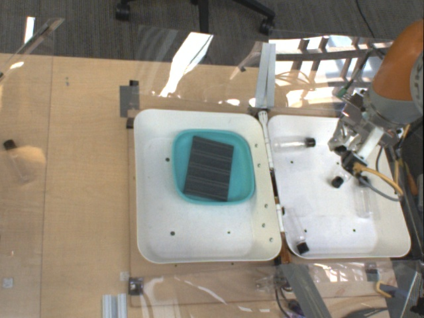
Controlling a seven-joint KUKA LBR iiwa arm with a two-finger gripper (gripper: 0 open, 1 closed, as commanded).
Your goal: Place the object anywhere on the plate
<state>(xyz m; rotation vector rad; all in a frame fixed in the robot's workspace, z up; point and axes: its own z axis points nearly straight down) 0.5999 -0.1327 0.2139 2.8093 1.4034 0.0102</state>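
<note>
Two shallow white bins sit side by side on the wooden bench (pixel 66 177), their inner rims nearly touching along a grey divider rail (pixel 266 78) that runs away toward the top of the view. The left bin (pixel 152 230) holds a teal plate (pixel 246 171) with rounded corners, lying a little above the bin's middle. On that plate rests the object (pixel 210 169), a dark, flat, rectangular block with fine stripes across its top face; it lies slightly tilted, wholly within the plate's rim, with teal showing on every side of it. The right bin (pixel 344 237) carries only small fittings: a short clear tube with a dark tip (pixel 309 142) near its upper left, a small black knob (pixel 337 181) near its middle, and another dark piece (pixel 302 248) at its lower left edge. The grey arm with its orange band (pixel 397 58) reaches in from the right, and the hand (pixel 350 152) hangs over the upper right part of the right bin, well apart from the plate. Nothing shows between its tips, but whether it is clenched or released I cannot tell from this slant.
</note>
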